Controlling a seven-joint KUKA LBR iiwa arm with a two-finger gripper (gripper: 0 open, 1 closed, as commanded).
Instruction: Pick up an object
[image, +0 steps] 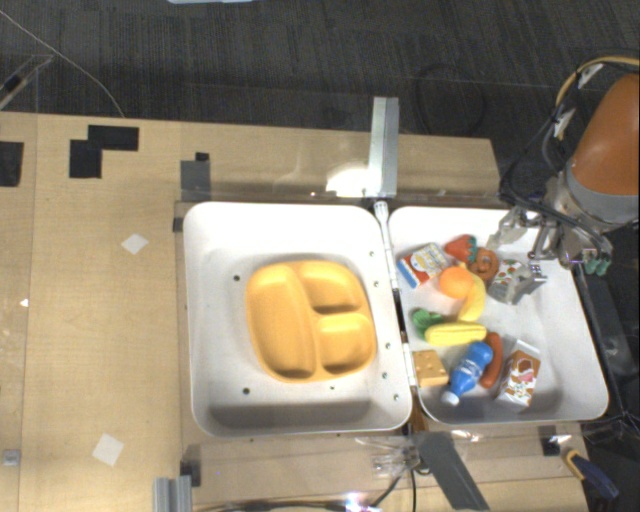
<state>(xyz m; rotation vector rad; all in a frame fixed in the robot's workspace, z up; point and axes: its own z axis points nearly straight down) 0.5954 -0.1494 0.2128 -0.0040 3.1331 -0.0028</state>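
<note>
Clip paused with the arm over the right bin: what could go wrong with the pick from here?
1. The small items lie packed together: the orange ball touches the yellow banana-shaped toy, so a descent may catch two things or nudge neighbours.
2. The hand hangs near the right white bin's far rim, so a finger might clip it.
3. The blue plastic bottle looks rounded and could slip.
</note>
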